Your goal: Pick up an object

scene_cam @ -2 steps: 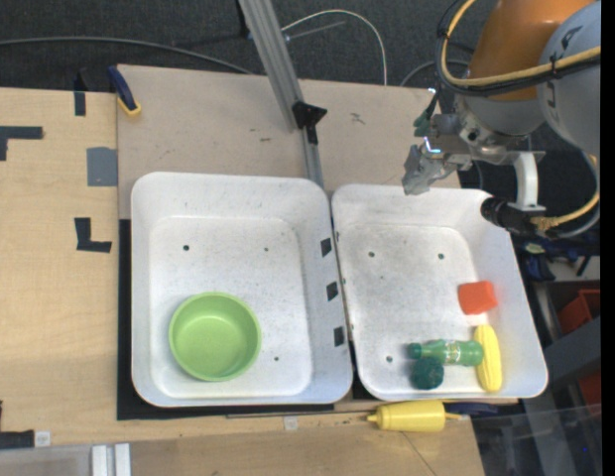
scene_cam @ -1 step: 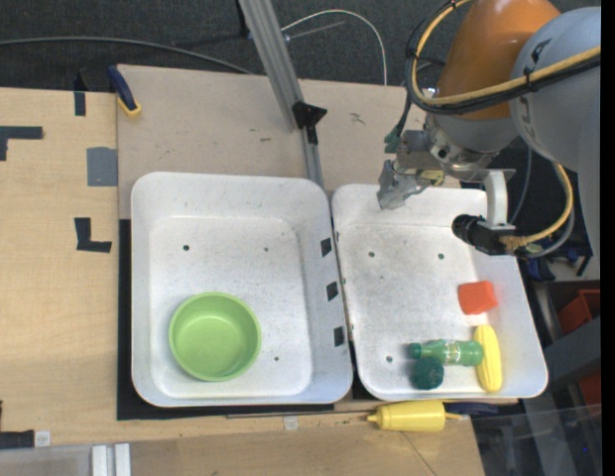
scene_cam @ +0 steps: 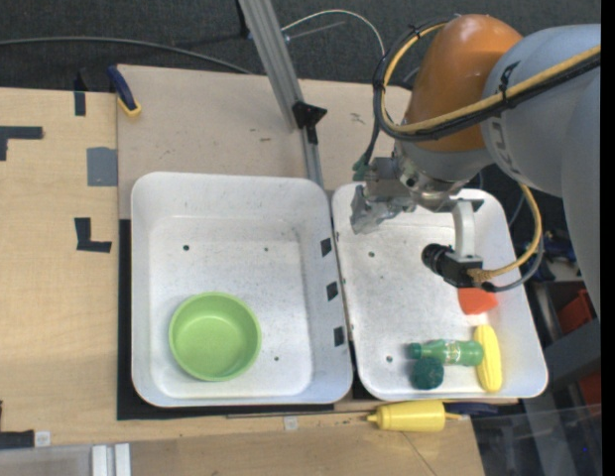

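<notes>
My gripper [scene_cam: 370,209] hangs low over the far left corner of the right bin [scene_cam: 387,296], close to the wall between the two bins. No object shows under it or in it. The loose objects lie at the bin's near right: a green bottle [scene_cam: 448,352] on its side, a dark green piece [scene_cam: 425,373] touching it, a yellow banana-like piece [scene_cam: 488,357] and a small orange-red piece [scene_cam: 476,300]. A green bowl [scene_cam: 215,336] sits in the near left of the left bin [scene_cam: 238,216].
A yellow bottle [scene_cam: 412,416] lies on the bench just in front of the right bin. A grey metal pole [scene_cam: 278,58] slants down to the bins' far edge. The arm's black cable and connector [scene_cam: 448,264] hang over the right bin's right side.
</notes>
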You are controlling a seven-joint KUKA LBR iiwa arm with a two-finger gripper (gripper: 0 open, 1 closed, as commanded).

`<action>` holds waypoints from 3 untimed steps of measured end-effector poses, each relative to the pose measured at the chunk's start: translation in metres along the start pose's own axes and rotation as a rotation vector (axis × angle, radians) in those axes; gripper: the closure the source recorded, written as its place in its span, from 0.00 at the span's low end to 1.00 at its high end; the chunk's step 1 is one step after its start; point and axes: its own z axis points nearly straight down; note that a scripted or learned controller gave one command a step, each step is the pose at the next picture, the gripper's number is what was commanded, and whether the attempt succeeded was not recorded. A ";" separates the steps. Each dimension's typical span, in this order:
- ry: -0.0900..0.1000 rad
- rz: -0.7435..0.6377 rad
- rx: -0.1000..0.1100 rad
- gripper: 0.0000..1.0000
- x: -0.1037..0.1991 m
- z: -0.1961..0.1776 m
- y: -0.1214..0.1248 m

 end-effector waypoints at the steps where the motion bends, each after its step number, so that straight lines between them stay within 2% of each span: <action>1: 0.000 0.000 -0.001 1.00 0.039 0.004 -0.028; 2: 0.000 -0.002 -0.001 1.00 0.087 0.008 -0.039; 3: -0.001 0.003 -0.003 0.00 0.083 0.008 -0.038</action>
